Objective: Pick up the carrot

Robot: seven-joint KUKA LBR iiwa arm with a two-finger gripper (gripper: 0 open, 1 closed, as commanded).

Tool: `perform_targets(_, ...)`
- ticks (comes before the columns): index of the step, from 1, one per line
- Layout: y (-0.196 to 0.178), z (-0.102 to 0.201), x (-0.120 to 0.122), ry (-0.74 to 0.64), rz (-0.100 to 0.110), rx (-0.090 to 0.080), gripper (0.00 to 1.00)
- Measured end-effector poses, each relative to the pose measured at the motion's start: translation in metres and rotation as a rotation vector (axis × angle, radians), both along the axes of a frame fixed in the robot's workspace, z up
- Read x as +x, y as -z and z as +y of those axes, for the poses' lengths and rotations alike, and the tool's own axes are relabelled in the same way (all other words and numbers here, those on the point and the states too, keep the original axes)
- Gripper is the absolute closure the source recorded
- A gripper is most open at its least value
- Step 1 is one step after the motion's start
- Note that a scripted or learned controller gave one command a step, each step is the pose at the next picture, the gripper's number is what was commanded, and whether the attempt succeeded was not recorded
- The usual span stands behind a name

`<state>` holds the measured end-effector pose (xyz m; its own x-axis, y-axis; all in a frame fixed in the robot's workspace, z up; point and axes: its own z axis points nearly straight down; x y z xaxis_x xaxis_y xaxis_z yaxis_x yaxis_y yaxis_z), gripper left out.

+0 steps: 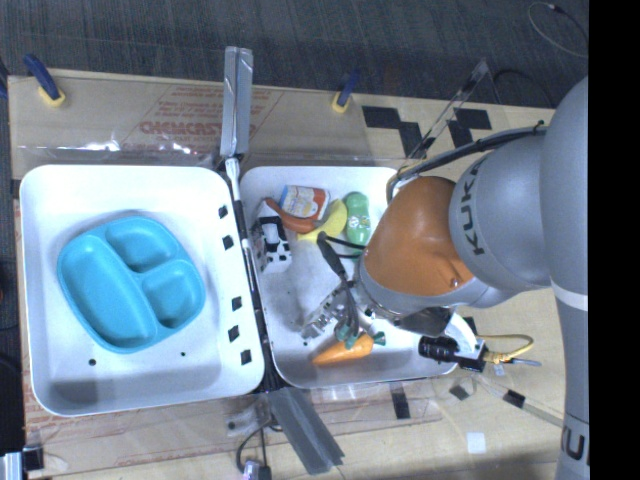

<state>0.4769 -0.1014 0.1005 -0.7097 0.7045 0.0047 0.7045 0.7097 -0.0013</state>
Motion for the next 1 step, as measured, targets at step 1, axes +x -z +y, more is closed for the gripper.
perform_targets(1, -0.0915, 0.0616, 0.0003, 0.026, -0.004, -0.002, 1.0)
